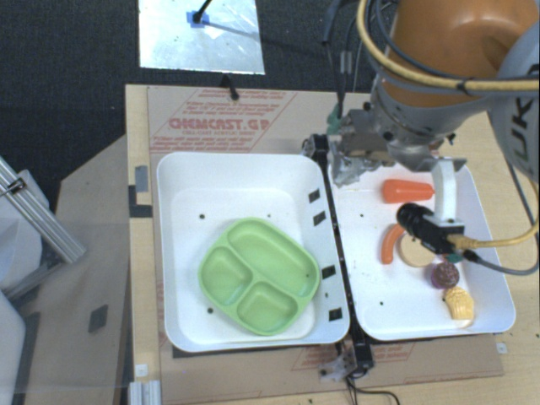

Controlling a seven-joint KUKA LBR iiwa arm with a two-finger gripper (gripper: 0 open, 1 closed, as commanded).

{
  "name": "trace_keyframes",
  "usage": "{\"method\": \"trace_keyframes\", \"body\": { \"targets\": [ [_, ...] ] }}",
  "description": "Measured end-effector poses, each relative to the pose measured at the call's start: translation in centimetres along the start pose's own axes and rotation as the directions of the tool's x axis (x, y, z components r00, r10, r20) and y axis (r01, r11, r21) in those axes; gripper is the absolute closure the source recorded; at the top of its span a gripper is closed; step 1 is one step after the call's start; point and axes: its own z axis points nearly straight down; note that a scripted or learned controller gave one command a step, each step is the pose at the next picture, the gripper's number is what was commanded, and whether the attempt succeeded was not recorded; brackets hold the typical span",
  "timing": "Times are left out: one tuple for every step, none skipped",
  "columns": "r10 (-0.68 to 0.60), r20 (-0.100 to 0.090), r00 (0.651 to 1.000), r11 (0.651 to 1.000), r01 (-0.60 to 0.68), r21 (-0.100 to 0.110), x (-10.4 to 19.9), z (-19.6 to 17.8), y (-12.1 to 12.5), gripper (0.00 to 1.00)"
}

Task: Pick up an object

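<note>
Listing contents from the camera view: two shallow white bins side by side on a bench topped with a printed cardboard sheet [221, 116]. Left bin [181, 201]: one light green divided plate [259, 274] with three compartments, lying flat toward the bin's near right part. Right bin [396, 315]: an orange carrot-like piece [407, 191] near the far side; a smaller orange sausage-shaped piece [389, 244] just below it; a pale tan round disc [414, 254] touching or just beside that piece; a dark purple round item [445, 274] near the disc; a pale yellow corn-like item [459, 303] just beside the purple one, close to the bin's near right corner. Arm: grey with orange band, entering from the right, its wrist above the far part of the right bin. Gripper [348, 169]: low over the far left corner of the right bin, close to the divide between the bins; whether its fingers stand apart or together cannot be told. A black cabled fitting [426, 229] lies over the disc.
</note>
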Motion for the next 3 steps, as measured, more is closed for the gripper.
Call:
{"method": "trace_keyframes", "body": {
  "targets": [
    [-0.006, 0.0, 1.0, 1.0, 0.006, -0.002, 0.0, -1.1, 0.1, 1.0],
    [-0.012, 0.0, 1.0, 1.0, 0.012, -0.003, 0.0, -2.2, 0.1, 1.0],
    [-0.017, 0.001, 1.0, 1.0, 0.017, -0.006, 0.1, -3.2, 0.2, 1.0]
  ]
}}
